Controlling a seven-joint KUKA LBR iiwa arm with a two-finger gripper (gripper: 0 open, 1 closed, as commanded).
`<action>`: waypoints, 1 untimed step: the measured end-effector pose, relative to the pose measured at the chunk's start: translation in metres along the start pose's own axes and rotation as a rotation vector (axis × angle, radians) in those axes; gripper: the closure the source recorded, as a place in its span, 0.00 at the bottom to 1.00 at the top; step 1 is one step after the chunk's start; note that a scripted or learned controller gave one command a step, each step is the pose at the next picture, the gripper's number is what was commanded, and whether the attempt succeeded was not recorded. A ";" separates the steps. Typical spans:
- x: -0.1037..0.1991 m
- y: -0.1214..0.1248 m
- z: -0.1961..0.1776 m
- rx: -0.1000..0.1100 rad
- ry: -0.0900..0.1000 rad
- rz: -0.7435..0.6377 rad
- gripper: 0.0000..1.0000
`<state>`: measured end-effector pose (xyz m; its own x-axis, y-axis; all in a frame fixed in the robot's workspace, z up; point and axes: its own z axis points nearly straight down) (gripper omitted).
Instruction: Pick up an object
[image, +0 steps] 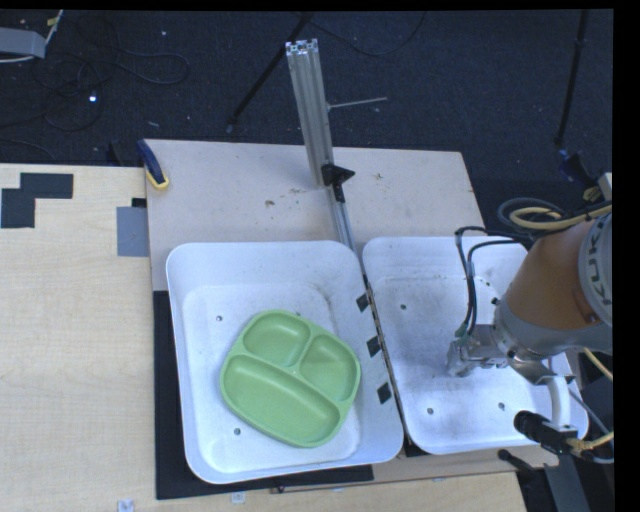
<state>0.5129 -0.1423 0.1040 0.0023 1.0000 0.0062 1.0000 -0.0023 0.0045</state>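
End effector (462, 362) low over the right bin (425, 420), near its centre; finger state cannot be told, view too small. Arm (555, 285) enters from right. Green divided plate (291, 377) lies flat in left bin (200, 300), well apart.

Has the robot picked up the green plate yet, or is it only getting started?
Nothing looks done yet: the green plate lies flat in the left bin, untouched. Right now the gripper is low over the right bin, across the divider from the plate. Left to do: reach the plate, grasp it and lift it.
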 end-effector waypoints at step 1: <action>-0.009 0.007 -0.054 0.002 -0.007 -0.004 1.00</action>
<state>0.5198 -0.1515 0.1576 -0.0012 1.0000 -0.0009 1.0000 0.0012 0.0025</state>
